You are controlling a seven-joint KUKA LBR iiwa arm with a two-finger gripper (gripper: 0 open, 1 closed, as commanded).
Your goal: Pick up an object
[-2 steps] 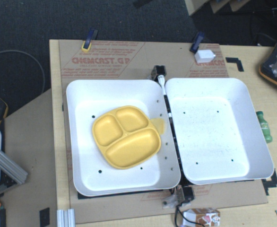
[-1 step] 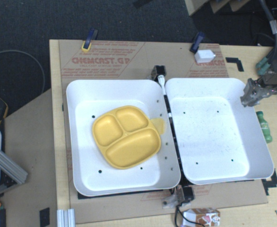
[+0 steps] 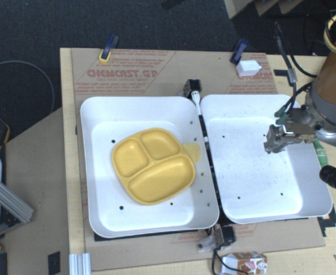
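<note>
A yellow divided plate (image 3: 153, 165) with three compartments lies in the left white bin (image 3: 99, 119), roughly centred and slightly rotated. My gripper (image 3: 275, 142) hangs over the right white bin (image 3: 248, 205), near its right side, far from the plate. I see nothing between its fingers, though the view is too small to show how they stand.
A black divider strip (image 3: 205, 148) runs between the two bins. Clamps (image 3: 107, 49) and a white block (image 3: 248, 68) sit on the brown board behind the bins. Cables and a green-tipped tool (image 3: 319, 153) lie at the right edge.
</note>
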